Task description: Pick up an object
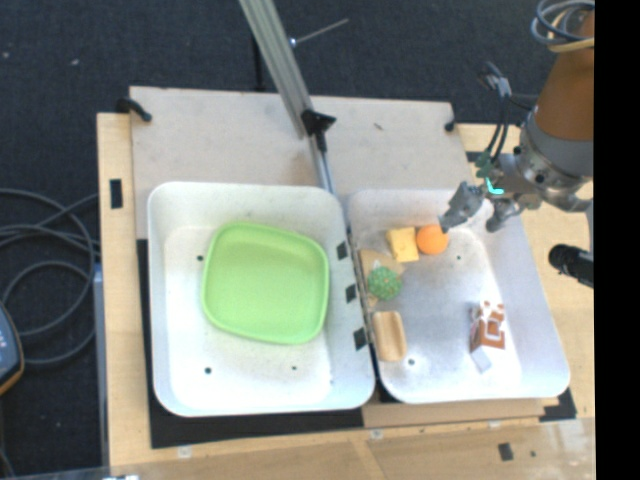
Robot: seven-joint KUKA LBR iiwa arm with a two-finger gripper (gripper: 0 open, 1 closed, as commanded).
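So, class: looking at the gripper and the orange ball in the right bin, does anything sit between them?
Nothing visible does. The gripper hangs just up and right of the orange ball, with bare bin floor between. The yellow block touches the ball's far, left side.

Green plate (266, 282): smooth matt plastic. White bins (180, 218): matt plastic. Bench (215, 128): pale wood. Slanted pole (275, 48): ribbed metal.

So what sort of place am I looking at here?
Probably a robotics lab bench: a robot arm with a pincer hangs over two white bins, one holding a green plate, the other small toy-like objects such as an orange ball.
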